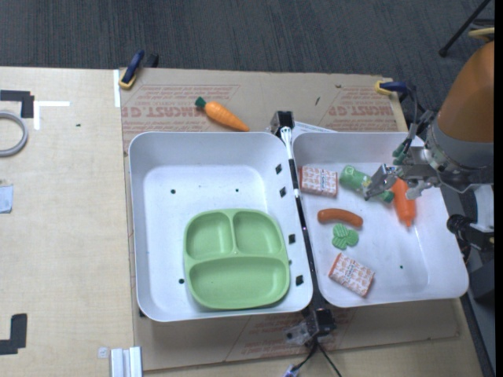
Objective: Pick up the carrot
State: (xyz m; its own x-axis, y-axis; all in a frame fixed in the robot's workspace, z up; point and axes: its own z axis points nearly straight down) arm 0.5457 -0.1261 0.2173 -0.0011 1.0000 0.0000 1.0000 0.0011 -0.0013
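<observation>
One carrot [405, 205], orange and short, lies in the right bin [440, 281] near its right wall. My gripper [396, 185] hovers right over the carrot's upper end. Its fingers look spread, one on each side of that end, and do not press on it. A second carrot [223, 115] with a green top lies on the cardboard behind the left bin [149, 234], far from the gripper.
The right bin also holds a green object [355, 179], a red-and-white packet [319, 181], a sausage [339, 217], a small green piece [344, 238] and another packet [350, 274]. A green divided plate [236, 259] sits in the left bin.
</observation>
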